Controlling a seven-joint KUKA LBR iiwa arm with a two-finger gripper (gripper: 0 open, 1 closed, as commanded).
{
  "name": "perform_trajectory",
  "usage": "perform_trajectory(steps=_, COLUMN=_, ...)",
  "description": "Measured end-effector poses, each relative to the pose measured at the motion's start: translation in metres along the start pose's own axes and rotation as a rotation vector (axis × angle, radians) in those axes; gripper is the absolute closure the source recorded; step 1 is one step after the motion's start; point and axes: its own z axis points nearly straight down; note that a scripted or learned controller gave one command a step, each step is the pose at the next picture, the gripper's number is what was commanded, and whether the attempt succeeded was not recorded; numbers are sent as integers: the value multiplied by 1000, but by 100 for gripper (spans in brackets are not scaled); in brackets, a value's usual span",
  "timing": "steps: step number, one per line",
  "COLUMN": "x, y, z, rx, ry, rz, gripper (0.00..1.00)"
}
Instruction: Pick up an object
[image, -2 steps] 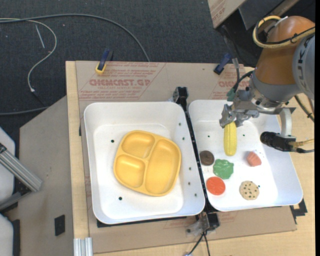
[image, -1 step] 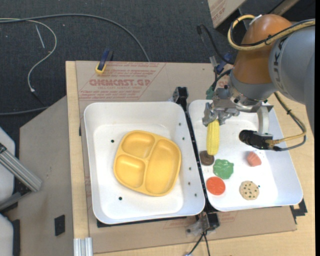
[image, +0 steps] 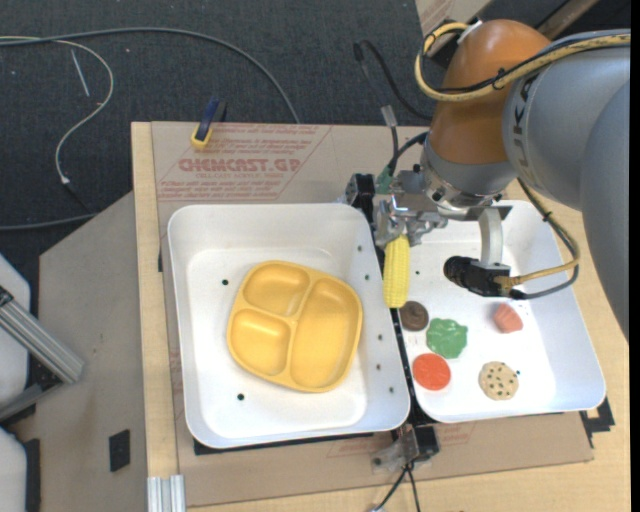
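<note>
Here, corn cob (image: 396, 270) hanging upright, top pinched in the jaws (image: 398, 238), above the right bin (image: 560, 300)

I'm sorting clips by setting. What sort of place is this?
Probably a robotics lab bench, not a kitchen: a robot arm reaches over two white bins, the toy food and yellow tray look plastic, and loose cables lie on dark carpet.

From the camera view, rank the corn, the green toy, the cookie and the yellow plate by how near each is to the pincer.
Measured from the pincer:
1. Corn, right below it at the right bin's left edge.
2. Green toy, mid right bin.
3. Yellow plate in the left bin and cookie at the right bin's front: too close to call.
</note>
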Motion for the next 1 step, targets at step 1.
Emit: perform_trajectory(steps=1, x=47, y=11, z=8, rx=1, ry=-1, rz=2, gripper=100)
